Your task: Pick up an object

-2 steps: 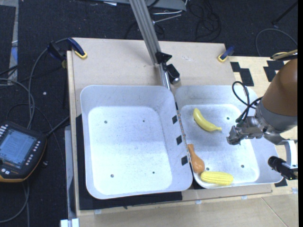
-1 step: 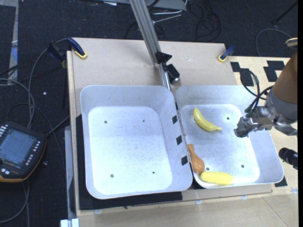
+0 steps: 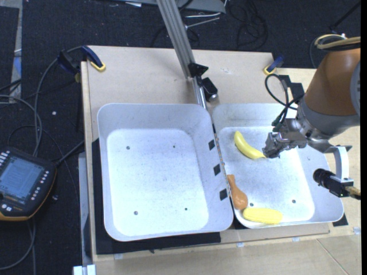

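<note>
A yellow banana [image 3: 247,145] lay in the right bin [image 3: 298,119], curved, with its lower end right at the tip of the gripper [image 3: 272,148]. The dark gripper sat at that end of the banana, seemingly touching it, but its tip was too small and dark to tell how far apart it stood or whether it had any grip on the fruit. The rest of the banana stretched up and away to the gripper's left, resting on the bin floor.

Below the gripper and to its left, an orange-brown spoon-shaped object [image 3: 237,196] lay near the bin's left wall, well apart from the tool. Just below that, a second yellow object [image 3: 263,215], oval and smooth, rested against the bin's near edge.

Further left of the gripper was the left bin [image 3: 109,153], its white floor speckled with faint marks. Both bins sat on a pale wooden bench [image 3: 143,73]. The grey arm with its orange band [image 3: 338,79] came in from the gripper's right, with black cables looped near the wrist.

Beyond the bench, a metal pole [image 3: 179,33] slanted up across dark carpet [image 3: 46,33], and a handheld control pendant [image 3: 23,182] lay on the floor far to the left, cables trailing to it.
</note>
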### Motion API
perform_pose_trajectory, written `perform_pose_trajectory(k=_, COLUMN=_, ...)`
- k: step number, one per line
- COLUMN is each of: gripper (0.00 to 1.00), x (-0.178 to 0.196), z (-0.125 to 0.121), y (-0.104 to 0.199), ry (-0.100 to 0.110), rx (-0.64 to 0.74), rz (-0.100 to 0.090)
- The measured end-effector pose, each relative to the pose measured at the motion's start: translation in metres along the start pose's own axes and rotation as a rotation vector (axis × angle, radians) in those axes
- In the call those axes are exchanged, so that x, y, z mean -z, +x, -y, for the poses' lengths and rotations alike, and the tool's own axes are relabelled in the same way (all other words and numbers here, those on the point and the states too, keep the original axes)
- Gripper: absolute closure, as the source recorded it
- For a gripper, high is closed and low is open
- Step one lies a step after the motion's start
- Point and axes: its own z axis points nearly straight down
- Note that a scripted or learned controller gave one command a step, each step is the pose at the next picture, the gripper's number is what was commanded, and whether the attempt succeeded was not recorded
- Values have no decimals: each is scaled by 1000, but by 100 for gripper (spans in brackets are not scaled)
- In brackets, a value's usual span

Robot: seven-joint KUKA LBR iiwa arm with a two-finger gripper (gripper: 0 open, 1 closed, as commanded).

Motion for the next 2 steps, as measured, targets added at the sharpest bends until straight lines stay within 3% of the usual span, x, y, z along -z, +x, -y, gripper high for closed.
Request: perform_pose_trajectory(k=2, gripper=100, x=16, z=-29, y=93, ry=0, rx=-1, rz=0)
